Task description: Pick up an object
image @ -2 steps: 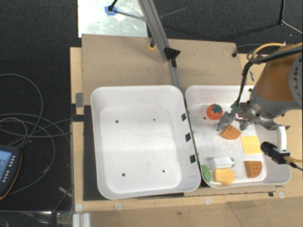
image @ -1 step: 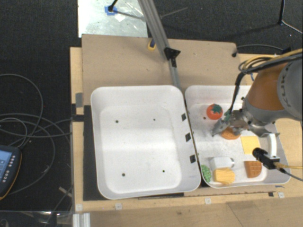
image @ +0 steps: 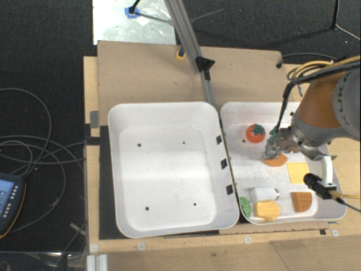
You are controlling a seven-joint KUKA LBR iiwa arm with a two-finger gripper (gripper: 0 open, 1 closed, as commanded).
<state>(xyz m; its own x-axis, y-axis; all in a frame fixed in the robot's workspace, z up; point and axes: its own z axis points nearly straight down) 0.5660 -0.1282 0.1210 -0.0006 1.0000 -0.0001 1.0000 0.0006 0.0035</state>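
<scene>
camera view | gripper (image: pixel 274 149) low in the right bin (image: pixel 237 114), right of frame centre, fingers' spread cannot be told | flat orange piece (image: pixel 276 162) lies directly under the tip, touching or nearly | red tomato (image: pixel 255 132) just upper left of gripper | yellow slab (image: pixel 298 171) just lower right | left bin (image: pixel 163 168)

Even, bright overhead light; soft shadows, slight blur, glare-washed white bins (image: pixel 163 114).

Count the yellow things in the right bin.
2: a flat yellow square beside the gripper, and a yellow block at the near edge. The arm may hide others.
</scene>
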